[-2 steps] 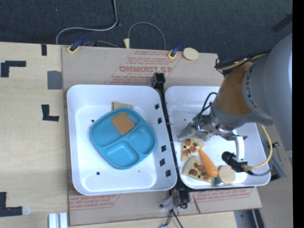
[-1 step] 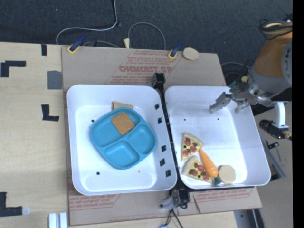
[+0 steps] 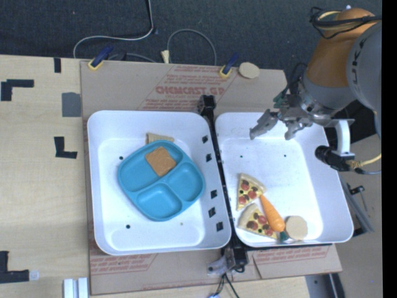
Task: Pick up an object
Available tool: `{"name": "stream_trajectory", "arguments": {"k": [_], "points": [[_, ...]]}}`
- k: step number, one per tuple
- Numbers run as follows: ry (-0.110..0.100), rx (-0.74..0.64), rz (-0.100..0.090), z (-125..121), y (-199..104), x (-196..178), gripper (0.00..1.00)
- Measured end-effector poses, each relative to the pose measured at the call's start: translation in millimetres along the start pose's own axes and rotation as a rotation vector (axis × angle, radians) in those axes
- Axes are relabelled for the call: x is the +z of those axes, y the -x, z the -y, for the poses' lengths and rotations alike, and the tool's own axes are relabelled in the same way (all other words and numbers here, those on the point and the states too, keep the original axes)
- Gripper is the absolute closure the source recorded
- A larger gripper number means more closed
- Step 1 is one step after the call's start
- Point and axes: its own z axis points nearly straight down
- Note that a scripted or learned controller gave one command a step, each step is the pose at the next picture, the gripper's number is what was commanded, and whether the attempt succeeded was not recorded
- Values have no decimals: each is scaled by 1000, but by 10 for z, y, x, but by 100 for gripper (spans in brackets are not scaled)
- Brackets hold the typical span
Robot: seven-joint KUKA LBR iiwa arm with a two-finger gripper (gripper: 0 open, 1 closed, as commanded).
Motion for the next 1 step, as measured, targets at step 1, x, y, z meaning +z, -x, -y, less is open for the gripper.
{"name": "stream_trajectory", "arguments": {"k": [1], "points": [[-13,11,0,438,309,822,0]]}}
